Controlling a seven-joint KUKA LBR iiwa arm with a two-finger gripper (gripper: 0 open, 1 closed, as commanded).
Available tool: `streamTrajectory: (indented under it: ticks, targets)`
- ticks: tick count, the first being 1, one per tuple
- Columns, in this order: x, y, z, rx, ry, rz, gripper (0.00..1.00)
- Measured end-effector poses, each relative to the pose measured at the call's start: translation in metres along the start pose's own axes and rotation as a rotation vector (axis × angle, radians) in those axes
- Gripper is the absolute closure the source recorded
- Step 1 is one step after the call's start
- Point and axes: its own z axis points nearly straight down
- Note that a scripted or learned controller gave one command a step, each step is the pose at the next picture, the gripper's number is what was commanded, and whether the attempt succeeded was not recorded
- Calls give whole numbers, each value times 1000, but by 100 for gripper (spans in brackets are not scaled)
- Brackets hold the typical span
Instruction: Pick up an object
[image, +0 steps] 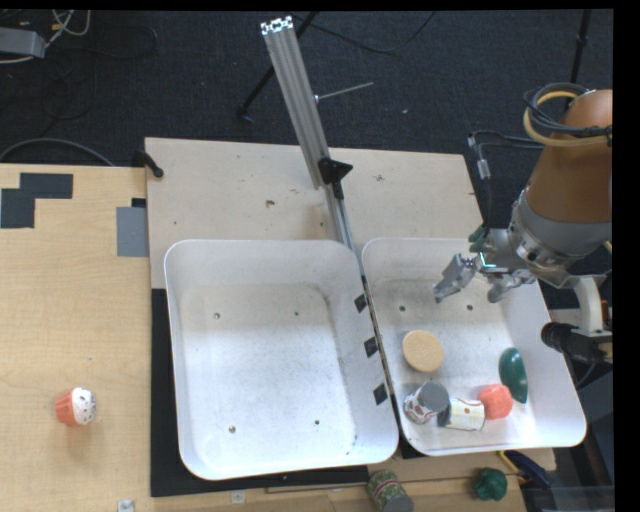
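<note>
My gripper (474, 284) hangs over the upper part of the right bin (560, 432), its two fingers spread apart with nothing between them. Below it on the bin floor lies a round tan disc (423, 351). Along the bin's front edge sit a grey and white cup-like object (430, 400), a small white block (465, 414) and a red-orange ball (496, 401). A dark green oval piece (513, 372) leans near the right wall. The arm reaches in from the right.
The left bin (190, 270) lies beside the right one, with a row of black clips on the shared rim. An aluminium bar (305, 110) slants up from between the bins. A red and white toy (76, 407) sits on the bench at left. Green objects (489, 484) lie below the right bin.
</note>
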Motion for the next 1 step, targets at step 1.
streamTrajectory:
  ticks: [1]
  targets:
    - [-1, 1, -2, -5, -1, 3, 0]
